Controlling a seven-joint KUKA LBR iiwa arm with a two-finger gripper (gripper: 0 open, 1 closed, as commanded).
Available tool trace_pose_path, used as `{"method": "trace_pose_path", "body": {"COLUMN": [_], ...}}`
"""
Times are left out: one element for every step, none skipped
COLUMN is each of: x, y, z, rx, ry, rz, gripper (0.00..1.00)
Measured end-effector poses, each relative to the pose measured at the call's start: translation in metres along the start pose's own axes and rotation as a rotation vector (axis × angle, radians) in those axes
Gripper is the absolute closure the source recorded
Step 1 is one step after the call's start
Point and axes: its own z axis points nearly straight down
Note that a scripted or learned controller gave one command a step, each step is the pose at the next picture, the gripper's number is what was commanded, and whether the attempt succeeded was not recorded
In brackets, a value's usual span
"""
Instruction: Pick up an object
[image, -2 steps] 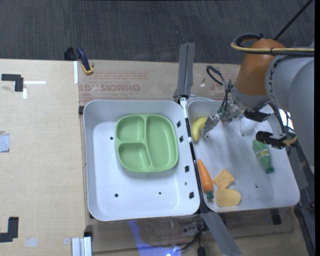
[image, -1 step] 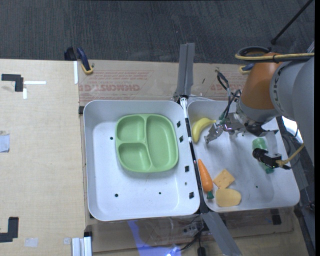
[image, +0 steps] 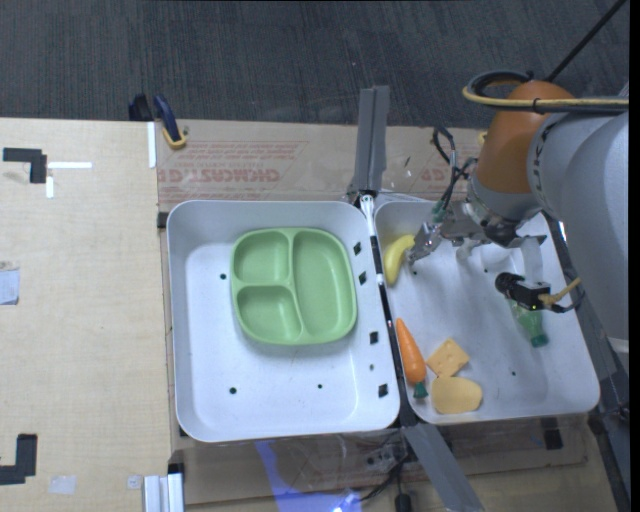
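Observation:
The right bin (image: 556, 385) holds a yellow banana (image: 396, 257) at its upper left, an orange carrot (image: 410, 352) along its left wall, an orange-yellow block (image: 448, 356), a pale yellow rounded piece (image: 457, 395) and a small green object (image: 531, 326) near the right wall. My gripper (image: 424, 242) hangs low in the top of this bin, just right of the banana and very close to it. Whether it touches the banana cannot be told. The grey arm with its orange band (image: 515, 150) hides the bin's upper right corner.
The left bin (image: 200, 390) carries a green divided plate (image: 294, 286). A grey post (image: 372, 140) rises behind the wall between the two bins. A black cable loop (image: 522, 288) hangs from the wrist over the right bin.

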Motion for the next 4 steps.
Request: {"method": "trace_pose_path", "body": {"x": [0.006, -0.012, -0.013, -0.070], "y": [0.000, 0.004, 0.004, -0.056], "z": [-0.050, -0.001, -0.008, 0.000], "rx": [-0.004, -0.004, -0.003, -0.004], "ry": [-0.001, 0.000, 0.000, 0.001], "rz": [-0.105, -0.372, -0.370, -0.126], "gripper": [0.00, 0.00, 1.00, 1.00]}}
